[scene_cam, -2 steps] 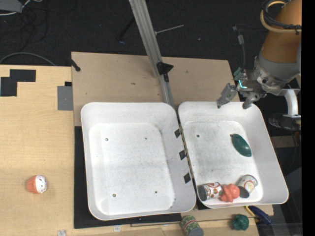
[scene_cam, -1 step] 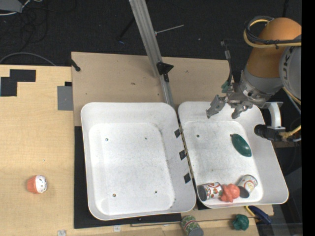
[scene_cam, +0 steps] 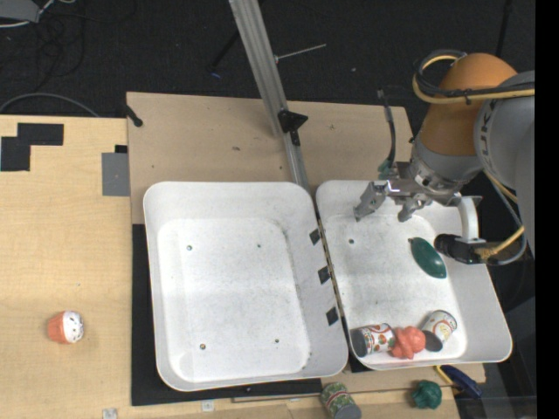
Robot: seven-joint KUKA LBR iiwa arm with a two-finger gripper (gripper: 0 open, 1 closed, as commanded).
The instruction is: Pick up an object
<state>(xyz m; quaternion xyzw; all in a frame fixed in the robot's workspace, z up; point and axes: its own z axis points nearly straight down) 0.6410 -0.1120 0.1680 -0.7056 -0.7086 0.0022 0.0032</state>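
My gripper (scene_cam: pixel 386 206) hangs above the far part of the right bin (scene_cam: pixel 384 260), its two fingers spread open with nothing between them. A dark green oval object (scene_cam: pixel 429 257) lies in the bin just right of and nearer than the gripper. Along the bin's near edge sit a small can with a red and white label (scene_cam: pixel 374 339), an orange-red lumpy toy (scene_cam: pixel 406 342) and a second small can (scene_cam: pixel 439 328). The gripper touches none of them.
The left bin (scene_cam: pixel 231 286) lies beside the right one. A metal rail (scene_cam: pixel 266 68) slants up from between the bins. An orange and white ball (scene_cam: pixel 65 327) rests on the bench at left. A can (scene_cam: pixel 336 400) and a green object (scene_cam: pixel 426 394) lie outside the bins' front edge.
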